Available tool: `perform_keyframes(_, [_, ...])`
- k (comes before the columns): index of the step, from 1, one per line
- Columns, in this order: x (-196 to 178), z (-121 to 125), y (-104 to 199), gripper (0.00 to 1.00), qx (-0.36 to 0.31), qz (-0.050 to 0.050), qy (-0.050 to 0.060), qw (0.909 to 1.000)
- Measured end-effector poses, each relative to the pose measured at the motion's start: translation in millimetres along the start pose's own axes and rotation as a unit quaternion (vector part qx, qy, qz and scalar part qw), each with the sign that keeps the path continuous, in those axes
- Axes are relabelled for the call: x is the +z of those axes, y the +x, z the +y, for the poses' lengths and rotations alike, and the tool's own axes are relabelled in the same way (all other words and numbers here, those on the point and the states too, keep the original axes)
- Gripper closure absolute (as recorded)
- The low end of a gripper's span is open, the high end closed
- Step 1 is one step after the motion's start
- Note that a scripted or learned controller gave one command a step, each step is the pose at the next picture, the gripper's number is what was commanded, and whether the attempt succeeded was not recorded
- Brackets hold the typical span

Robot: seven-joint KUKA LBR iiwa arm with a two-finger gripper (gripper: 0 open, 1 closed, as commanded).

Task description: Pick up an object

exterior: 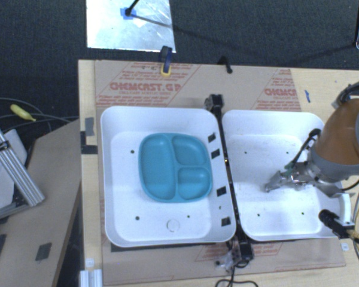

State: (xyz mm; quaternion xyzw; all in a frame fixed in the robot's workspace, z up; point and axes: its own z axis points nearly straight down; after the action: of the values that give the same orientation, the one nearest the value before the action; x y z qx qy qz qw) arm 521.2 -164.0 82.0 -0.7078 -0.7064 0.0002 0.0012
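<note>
Camera view: gripper (274, 184) low in right bin (251, 223), finger state impossible to tell. Blue divided plate (175, 167) flat in left bin (122, 226) (well apart). Approach stage; next, crossing left, descending onto plate rim.

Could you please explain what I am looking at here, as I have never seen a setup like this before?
This is a single picture from a camera fixed above a workbench, looking down at a slant. The grey machine with the orange band entering from the picture's right is a robot arm, and the metal part at its tip is its gripper, the piece meant to grasp things. On the bench sit two shallow white bins side by side. The left bin holds a blue divided plate with three compartments, lying flat near its middle. The gripper is low over the floor of the right bin, well away from the plate. I see nothing between its fingers, so it appears to be holding nothing, and the picture is too small to show whether it is open.
</note>
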Motion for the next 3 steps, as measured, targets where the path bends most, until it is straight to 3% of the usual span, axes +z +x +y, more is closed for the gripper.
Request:
perform_keyframes(1, [-4,66,43,0.0,-0.006,0.0,-0.005,1.0])
perform_keyframes(2, [-108,36,121,0.0,-0.007,0.001,-0.006,1.0])
perform_keyframes(3, [-102,61,200,0.0,-0.007,0.001,-0.003,1.0])
